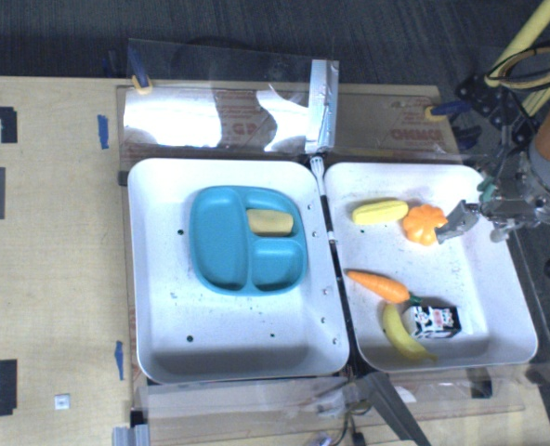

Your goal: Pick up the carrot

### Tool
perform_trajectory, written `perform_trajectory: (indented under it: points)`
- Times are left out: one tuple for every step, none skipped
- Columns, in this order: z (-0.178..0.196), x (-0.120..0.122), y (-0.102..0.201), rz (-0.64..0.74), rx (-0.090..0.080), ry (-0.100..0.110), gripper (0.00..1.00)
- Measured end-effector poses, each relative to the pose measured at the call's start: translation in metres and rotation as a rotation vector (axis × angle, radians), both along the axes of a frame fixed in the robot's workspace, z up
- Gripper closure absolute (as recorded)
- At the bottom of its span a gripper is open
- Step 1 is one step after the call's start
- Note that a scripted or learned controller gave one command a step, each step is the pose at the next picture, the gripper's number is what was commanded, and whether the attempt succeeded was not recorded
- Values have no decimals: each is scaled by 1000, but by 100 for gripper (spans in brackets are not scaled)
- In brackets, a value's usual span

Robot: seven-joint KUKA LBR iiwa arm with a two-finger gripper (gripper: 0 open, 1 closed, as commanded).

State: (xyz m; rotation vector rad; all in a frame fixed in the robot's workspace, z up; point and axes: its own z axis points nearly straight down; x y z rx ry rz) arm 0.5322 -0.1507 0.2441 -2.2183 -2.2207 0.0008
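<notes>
Your carrot (377,284) lies in the right bin (503,295), near its left wall, slanting with the thin tip up-left and the thick end down-right, just above the banana (398,333) and the small carton (432,321). The gripper (475,219) hangs over the bin's upper right, beside the orange fruit (423,224); its fingers look spread and hold nothing. Expect the carrot to be light, stiff and smooth, likely a plastic toy, so it may roll or slip from the pads. Take it across the middle of its length, jaws square to its axis, away from the tapering tip and clear of the banana.
</notes>
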Motion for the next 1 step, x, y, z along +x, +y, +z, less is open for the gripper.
perform_trajectory:
  points:
    - [-37,59,10,-28,-2,-1,0]
